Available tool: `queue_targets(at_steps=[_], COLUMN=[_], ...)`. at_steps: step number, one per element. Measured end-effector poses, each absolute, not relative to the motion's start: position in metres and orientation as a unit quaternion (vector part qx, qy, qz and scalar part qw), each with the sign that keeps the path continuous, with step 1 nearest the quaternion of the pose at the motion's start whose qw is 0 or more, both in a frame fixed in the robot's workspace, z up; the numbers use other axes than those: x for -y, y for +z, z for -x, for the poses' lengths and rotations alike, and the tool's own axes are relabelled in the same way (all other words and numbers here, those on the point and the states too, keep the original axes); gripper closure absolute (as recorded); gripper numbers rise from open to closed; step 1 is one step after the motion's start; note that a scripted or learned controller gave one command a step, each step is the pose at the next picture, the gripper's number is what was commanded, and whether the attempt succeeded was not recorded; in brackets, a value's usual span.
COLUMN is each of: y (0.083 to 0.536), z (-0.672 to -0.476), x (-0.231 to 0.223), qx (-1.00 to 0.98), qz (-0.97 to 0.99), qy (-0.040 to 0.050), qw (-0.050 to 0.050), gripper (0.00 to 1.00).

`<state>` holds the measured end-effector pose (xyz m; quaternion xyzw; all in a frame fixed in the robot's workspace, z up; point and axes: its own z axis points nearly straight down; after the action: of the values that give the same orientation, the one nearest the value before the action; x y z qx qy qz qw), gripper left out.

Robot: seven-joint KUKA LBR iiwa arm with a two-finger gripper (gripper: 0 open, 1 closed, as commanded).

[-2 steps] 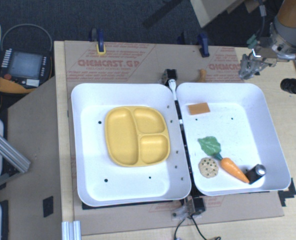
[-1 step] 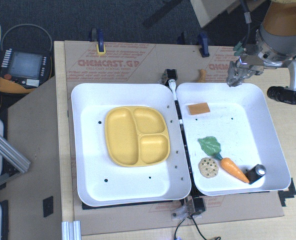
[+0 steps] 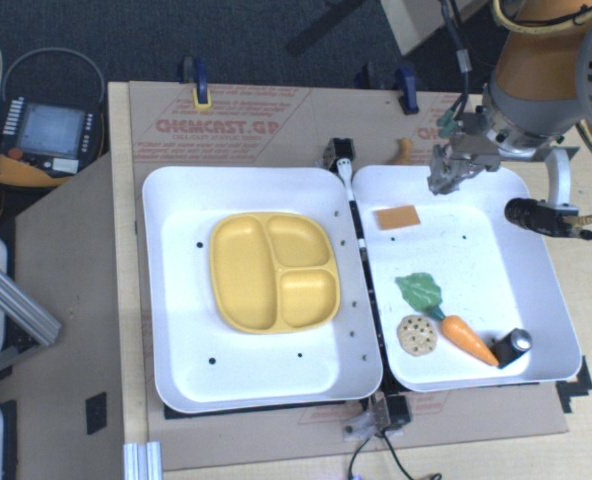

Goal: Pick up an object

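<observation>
Carrot [image 3: 466, 336], cookie [image 3: 416, 334]: one each.

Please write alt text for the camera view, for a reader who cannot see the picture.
A grey and orange robot arm holds its claw above the far edge of the right bin, which contains an orange card, a toy carrot, a cookie and a small black cylinder. The left bin holds a yellow divided plate.
</observation>
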<state>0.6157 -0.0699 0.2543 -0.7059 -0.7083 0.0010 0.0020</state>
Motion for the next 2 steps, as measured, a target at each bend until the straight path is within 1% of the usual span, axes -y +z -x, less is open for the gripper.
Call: queue_targets(at_steps=[1,2], y=[0.247,0.244], z=[-0.580,-0.548], x=[0.021,-0.021], qx=[0.709,0.709], qz=[0.706,0.706], qy=[0.0010,0.0007], qw=[0.003,0.002], gripper=[1.00,1.00])
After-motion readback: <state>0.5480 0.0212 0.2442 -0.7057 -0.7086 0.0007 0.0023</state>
